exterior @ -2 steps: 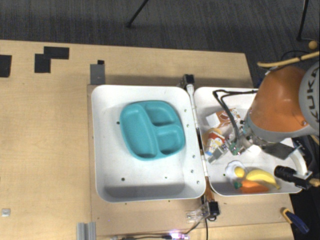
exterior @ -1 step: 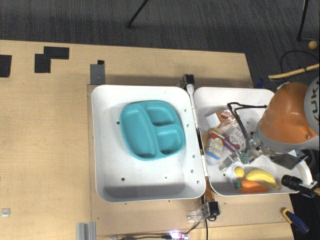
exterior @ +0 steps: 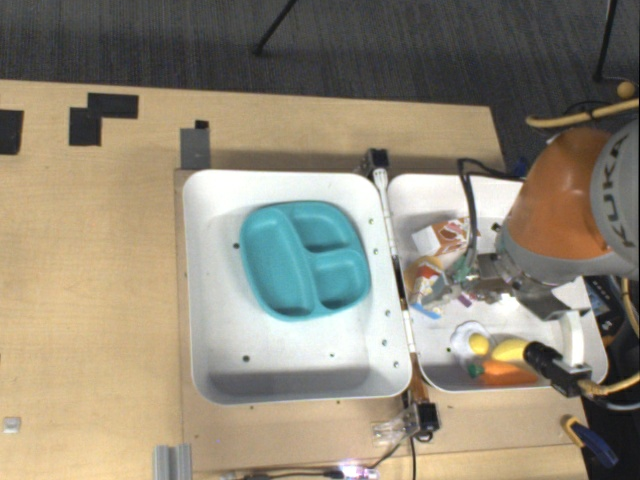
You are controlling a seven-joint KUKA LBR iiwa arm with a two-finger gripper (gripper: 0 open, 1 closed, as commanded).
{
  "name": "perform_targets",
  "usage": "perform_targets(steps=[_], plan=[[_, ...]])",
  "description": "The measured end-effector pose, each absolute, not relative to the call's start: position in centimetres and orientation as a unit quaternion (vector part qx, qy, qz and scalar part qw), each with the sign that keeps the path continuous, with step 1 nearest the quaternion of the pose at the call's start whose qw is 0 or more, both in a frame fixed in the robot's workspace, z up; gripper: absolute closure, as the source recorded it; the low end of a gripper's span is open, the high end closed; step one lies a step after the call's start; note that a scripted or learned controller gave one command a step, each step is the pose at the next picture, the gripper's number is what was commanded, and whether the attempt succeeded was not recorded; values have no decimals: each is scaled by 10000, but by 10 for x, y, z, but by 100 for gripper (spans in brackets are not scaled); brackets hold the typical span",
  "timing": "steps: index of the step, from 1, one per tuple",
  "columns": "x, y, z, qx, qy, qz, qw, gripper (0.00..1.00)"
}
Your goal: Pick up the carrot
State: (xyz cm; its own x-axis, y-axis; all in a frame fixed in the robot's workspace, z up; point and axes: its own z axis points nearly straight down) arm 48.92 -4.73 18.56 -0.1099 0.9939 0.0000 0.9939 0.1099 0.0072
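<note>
The carrot is a short orange piece lying along the front wall of the right bin. A yellow fruit-shaped toy lies right behind it and touches it. A black part of the arm covers the carrot's right end. My gripper hangs over the middle of the right bin, well behind and to the left of the carrot, over a cluster of small colourful items. The wrist hides its tip.
The left bin holds a teal divided plate. In the right bin, a white and orange packet lies at the back and a small yellow and white piece sits left of the carrot. The orange-banded arm covers the bin's right side.
</note>
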Motion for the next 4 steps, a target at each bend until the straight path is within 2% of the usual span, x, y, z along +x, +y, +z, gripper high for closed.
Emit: perform_targets(steps=[1, 2, 3, 4], plan=[[487, -108, 104, 5471, 8370, 2, 5, 0], [489, -66, 186, 7087, 7055, 26, 22, 0], [488, -83, 168, 5306, 8476, 10, 19, 0], [491, -94, 88, 4091, 9125, 22, 46, 0]])
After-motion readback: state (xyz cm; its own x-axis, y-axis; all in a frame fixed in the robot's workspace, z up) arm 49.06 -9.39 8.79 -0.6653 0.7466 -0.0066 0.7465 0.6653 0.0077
